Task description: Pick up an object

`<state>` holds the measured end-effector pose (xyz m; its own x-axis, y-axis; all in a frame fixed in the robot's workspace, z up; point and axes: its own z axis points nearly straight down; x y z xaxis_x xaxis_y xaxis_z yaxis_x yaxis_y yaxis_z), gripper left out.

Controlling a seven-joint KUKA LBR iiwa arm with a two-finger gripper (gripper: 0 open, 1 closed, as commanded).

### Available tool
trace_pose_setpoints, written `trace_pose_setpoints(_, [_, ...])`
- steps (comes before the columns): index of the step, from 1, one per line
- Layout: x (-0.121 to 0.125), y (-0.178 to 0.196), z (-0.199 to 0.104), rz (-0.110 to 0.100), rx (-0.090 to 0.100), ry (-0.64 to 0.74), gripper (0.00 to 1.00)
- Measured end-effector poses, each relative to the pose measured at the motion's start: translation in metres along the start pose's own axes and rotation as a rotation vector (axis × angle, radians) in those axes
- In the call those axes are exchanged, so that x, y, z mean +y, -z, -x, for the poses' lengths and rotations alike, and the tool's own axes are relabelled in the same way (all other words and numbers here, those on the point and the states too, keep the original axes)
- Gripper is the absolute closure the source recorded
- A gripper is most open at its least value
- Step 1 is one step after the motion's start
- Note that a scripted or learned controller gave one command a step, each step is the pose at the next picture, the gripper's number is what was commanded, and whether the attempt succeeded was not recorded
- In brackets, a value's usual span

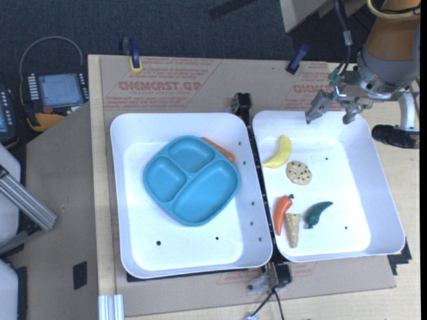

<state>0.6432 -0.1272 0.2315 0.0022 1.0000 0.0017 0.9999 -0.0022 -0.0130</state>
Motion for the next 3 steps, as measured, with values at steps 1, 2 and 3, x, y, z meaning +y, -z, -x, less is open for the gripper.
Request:
trace_pose_setpoints(1, [0.002,0.007,0.0,0.012,-0.002,0.002,0.0])
trace_pose_setpoints(2, [0.003,-0.033,0.0,0.01,-0.001,0.002,0.0])
trace_pose_setpoints(3, [0.001,-0.085,-0.01,0.007,-0.001,0.003,0.0])
